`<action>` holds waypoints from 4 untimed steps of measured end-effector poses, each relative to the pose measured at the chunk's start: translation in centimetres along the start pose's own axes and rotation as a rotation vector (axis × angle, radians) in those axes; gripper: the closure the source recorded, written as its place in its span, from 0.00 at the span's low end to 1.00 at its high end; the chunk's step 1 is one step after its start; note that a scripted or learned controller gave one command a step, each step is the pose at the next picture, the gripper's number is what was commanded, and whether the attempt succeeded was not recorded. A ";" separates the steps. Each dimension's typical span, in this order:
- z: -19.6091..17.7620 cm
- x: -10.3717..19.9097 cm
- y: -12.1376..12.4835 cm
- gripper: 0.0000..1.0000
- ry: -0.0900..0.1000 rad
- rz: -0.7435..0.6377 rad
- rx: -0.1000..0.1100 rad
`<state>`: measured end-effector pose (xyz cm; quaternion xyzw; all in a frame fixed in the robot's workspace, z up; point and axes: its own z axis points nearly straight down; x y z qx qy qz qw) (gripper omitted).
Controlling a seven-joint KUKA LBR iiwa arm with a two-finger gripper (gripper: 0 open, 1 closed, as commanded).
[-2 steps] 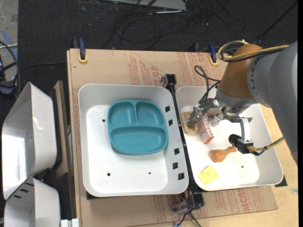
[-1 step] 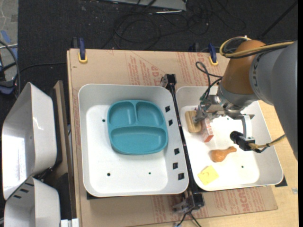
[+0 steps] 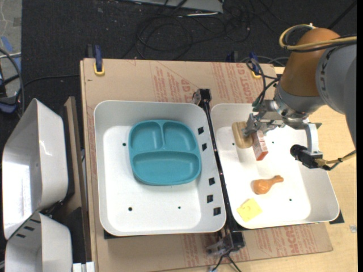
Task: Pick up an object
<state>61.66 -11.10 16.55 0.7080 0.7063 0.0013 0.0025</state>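
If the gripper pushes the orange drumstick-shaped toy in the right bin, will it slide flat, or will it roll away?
The orange drumstick toy lies on its side on the floor of the right bin. Its rounded, bulbous end suggests it may roll or pivot rather than slide straight. The thin handle end would probably swing around when pushed. It looks like moulded plastic, so it is likely stiff and light, possibly slippery.

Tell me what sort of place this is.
Probably a robotics lab test bench: a plywood board clamped down, two white bins, loose cables on dark carpet, and toy-like items such as a teal divided plate.

Cardboard-topped bench (image 3: 170,75) bears two white bins (image 3: 108,169) (image 3: 317,203) side by side
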 end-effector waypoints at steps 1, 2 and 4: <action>-5.4 0.0 0.2 1.00 0.000 -0.005 -0.001; -5.2 6.1 1.4 1.00 0.004 -0.011 0.003; -6.1 17.8 2.2 1.00 0.004 -0.011 0.005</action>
